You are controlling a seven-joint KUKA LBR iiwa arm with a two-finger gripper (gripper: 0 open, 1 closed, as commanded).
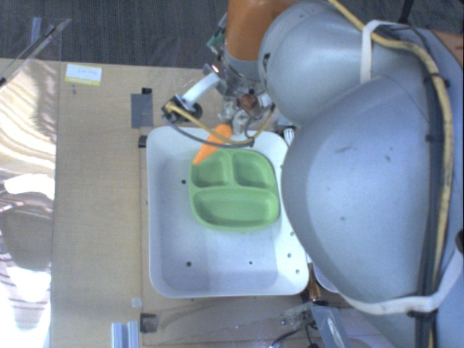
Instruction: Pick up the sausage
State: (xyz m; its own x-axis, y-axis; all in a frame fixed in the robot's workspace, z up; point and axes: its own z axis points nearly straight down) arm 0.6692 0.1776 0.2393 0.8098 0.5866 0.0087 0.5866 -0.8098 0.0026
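**Inspector:** Start with the largest item. The arm (362, 158) covers the right half of the view, and its grey shell hides the second bin almost wholly. The wrist, with its orange band, sits over the far edge of the near bin (170, 267).

**Assessor:** And the bin itself?

**Inspector:** White, shallow, lying on the desk (94, 194). A green divided plate (235, 191) rests in its far half, toward the far right corner. Its three compartments look bare.

**Assessor:** The sausage?

**Inspector:** An orange, elongated piece, which I take to be the sausage (210, 147), lies tilted across the plate's far left rim, close to the bin's far edge. Its upper end runs up beneath the claw (235, 118).

**Assessor:** Is the claw gripping it?

**Inspector:** I cannot tell. Cables and fittings clutter the wrist, and whether the claw is spread or closed is not readable. Contact with the sausage is equally unclear.

**Assessor:** Step in hand?

**Inspector:** By my judgement, the grasp itself, at or just above the object. The next move calls for a firm closure on the sausage, then a straight lift clear of the plate's rim; a slip off the rounded end is the risk.
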